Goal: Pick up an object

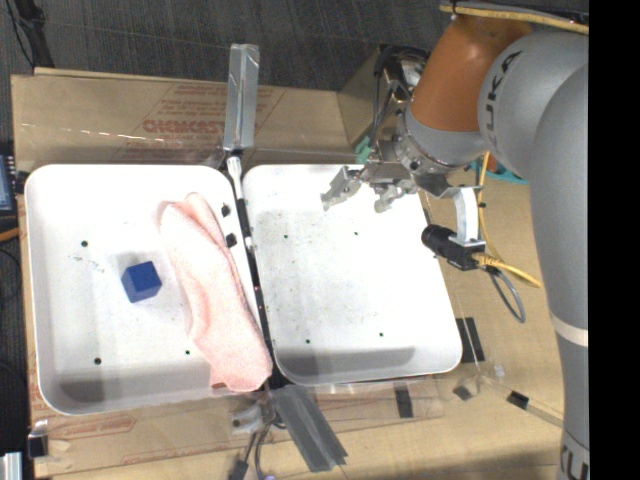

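The arm (pixel 500 78) comes in from the right of the bench, grey with its orange band bulging above the wrist, and bends down over the far edge of the right bin (pixel 420 308). The gripper (pixel 362 194) hangs just above that bin's far side, near its far right corner. Its two fingers (pixel 338 189) are spread apart and splayed toward the bin floor, with nothing between them; the hand is released and grasps nothing. From this slant it is hard to say whether the fingertips touch the floor or sit a little above it.

The things worth picking are all in the left bin (pixel 60 228). A small blue cube (pixel 141 280) sits on the floor around the middle of that bin, a little toward its left side, apart from everything else. Beside it, a pink cloth (pixel 215 293) lies in a long rumpled strip along the bin's right wall, running from near the far edge down to the near right corner, where it bunches against the rim. The cube and the cloth are near each other but not touching.

A black cylinder and yellow cable (pixel 490 258) hang off the wrist, over the right rim of the right bin.
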